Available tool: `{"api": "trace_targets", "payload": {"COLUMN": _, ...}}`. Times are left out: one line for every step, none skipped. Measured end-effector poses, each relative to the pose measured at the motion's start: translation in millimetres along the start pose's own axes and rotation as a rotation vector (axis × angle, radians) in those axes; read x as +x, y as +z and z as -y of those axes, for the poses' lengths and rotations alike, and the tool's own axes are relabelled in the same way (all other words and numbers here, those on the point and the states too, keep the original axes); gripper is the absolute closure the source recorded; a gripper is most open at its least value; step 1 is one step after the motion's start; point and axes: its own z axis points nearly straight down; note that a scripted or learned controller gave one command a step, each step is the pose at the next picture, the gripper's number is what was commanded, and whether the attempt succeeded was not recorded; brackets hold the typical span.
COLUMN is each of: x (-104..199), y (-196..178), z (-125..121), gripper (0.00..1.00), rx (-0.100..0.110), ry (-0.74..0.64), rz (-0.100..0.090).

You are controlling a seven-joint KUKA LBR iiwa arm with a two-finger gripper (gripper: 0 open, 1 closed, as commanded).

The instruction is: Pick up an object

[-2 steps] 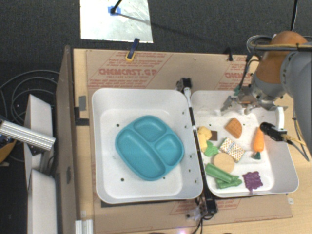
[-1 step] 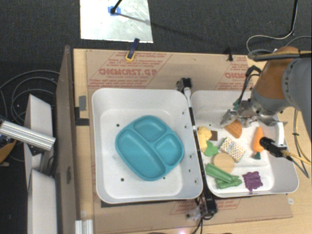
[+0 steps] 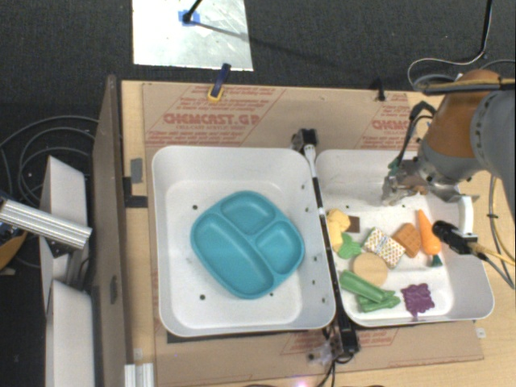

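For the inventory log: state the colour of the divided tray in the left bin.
Teal blue; the divided tray shows plainly in the camera view.

Single fixed camera above bench point(image 3: 201, 103), looking down at a slant. Both bins in frame: one under gripper point(image 3: 401, 188), other further to its left.

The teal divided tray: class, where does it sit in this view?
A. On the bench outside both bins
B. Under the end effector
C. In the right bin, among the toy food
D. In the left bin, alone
D. The teal divided tray lies by itself on the floor of the left bin, while the toy food pieces are grouped in the right bin.
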Motion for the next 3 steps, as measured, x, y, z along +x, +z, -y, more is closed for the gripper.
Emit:
{"api": "trace_targets", "payload": {"x": -52.4, "y": -93.0, "z": -17.6, "gripper": 1.00, "rx": -0.004, "ry": 0.003, "rz": 0.005}}
{"api": "trace_targets", "payload": {"x": -29.8, "y": -90.8, "z": -14.9, "gripper": 1.00, "rx": 0.007, "ry": -0.003, "rz": -0.001}}
{"api": "trace_targets", "payload": {"x": -30.6, "y": -90.8, "z": -14.9, "gripper": 0.00, "rx": 0.006, "ry": -0.002, "rz": 0.000}}
